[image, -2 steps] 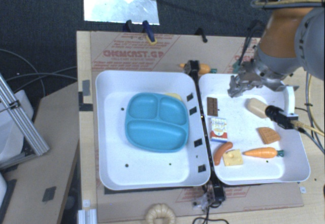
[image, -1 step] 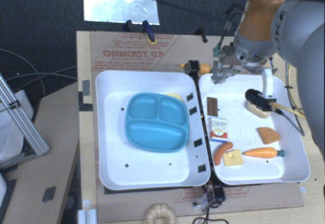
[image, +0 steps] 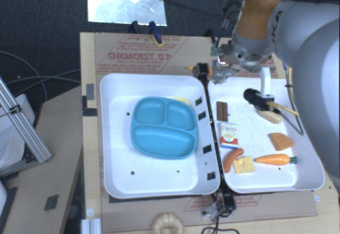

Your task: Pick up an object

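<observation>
Over the far left corner of the right bin (image: 305,174) hangs the claw (image: 221,72), close to the edge where the two bins meet. Whether the claw is wide or narrow cannot be told, because it is small and blurred under the grey wrist.

The things to pick all lie in this right bin. A brown chocolate bar (image: 222,111) lies nearest to the claw, by the bin's left wall but apart from the claw. Just nearer to the camera is a small packet (image: 229,135) in white and red; its print is too small to read. After it comes a sausage (image: 232,158), with a cheese piece (image: 244,165) touching it on the right. A carrot (image: 273,160) lies just beside the cheese, and a piece of toast (image: 280,140) lies beyond the carrot.

The left bin (image: 114,174) holds a blue plate (image: 163,127) with three compartments, and something yellow (image: 182,101) shows at its far edge.

Both bins rest on a cardboard sheet (image: 175,46), where red letters read "CHEMCAST GP".
</observation>
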Motion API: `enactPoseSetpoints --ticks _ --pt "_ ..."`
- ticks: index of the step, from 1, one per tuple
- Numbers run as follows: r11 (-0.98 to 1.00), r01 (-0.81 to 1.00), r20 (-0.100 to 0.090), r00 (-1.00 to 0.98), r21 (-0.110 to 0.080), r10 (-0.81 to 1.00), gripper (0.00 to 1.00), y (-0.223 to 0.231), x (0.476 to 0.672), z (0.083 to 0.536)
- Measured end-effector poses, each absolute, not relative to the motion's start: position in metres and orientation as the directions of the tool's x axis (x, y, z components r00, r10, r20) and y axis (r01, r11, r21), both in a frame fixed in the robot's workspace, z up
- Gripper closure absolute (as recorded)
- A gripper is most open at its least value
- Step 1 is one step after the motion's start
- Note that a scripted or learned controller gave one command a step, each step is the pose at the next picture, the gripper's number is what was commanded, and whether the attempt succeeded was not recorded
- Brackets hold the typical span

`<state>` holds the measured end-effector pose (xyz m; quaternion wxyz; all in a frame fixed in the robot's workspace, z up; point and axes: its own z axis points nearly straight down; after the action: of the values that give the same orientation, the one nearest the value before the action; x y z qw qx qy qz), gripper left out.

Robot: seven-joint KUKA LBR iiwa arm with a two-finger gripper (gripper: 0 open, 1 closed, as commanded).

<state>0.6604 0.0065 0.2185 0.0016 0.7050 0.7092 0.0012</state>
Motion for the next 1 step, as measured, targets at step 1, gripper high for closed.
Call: enactPoseSetpoints --ticks 1 --pt "0.0 1.0 -0.001 0.0 0.004 1.0 1.0 -0.012 0.6654 0.2288"
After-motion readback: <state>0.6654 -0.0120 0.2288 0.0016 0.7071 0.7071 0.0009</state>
